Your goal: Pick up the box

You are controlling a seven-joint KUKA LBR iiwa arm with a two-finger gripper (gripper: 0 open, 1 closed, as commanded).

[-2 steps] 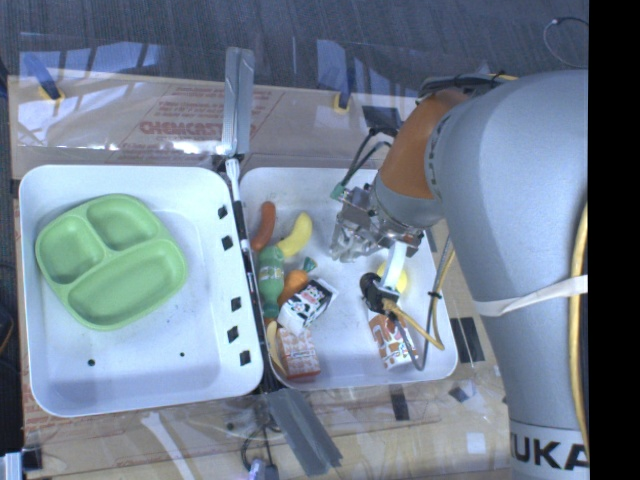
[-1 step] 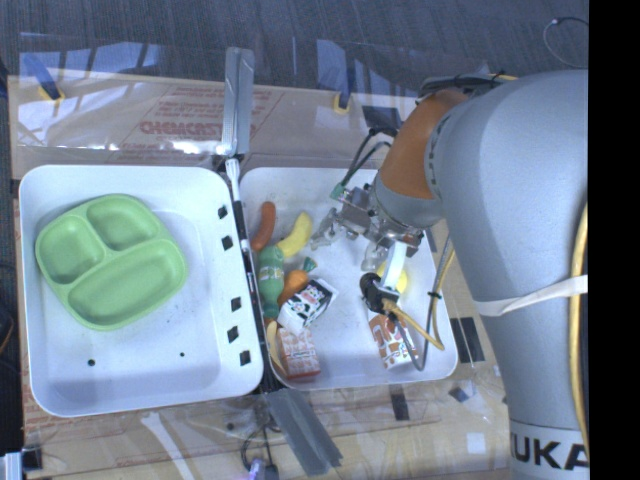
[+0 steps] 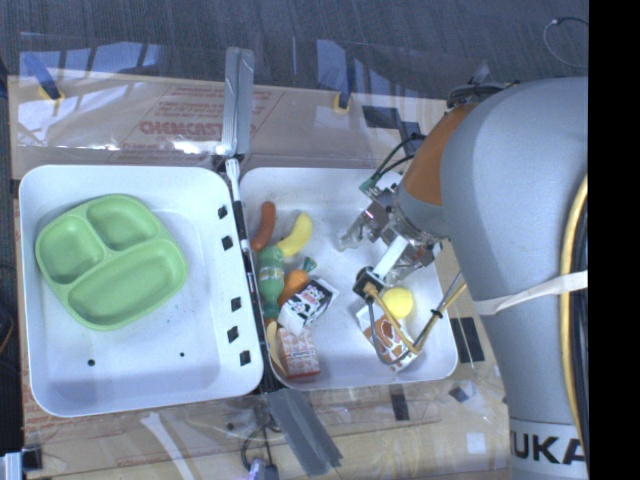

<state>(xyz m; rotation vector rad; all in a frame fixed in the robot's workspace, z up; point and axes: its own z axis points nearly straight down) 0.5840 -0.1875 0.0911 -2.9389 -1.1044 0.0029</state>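
A small reddish-brown box (image 3: 298, 354) lies at the front left of the right bin (image 3: 335, 183). Just behind it sits a white and black carton (image 3: 308, 303). An orange and white packet (image 3: 388, 339) lies at the front right of this bin, beside a yellow lemon (image 3: 399, 302). My gripper (image 3: 356, 232) hangs over the middle of the right bin, behind the lemon and to the right of the banana (image 3: 296, 234). I see nothing held in it. The box is well to its front left.
Along the right bin's left wall lie a red sausage (image 3: 265, 225), a green bottle (image 3: 270, 274) and an orange carrot-like piece (image 3: 293, 282). The left bin (image 3: 60, 383) holds a green divided plate (image 3: 110, 260). The arm's grey body covers the right bin's far right side.
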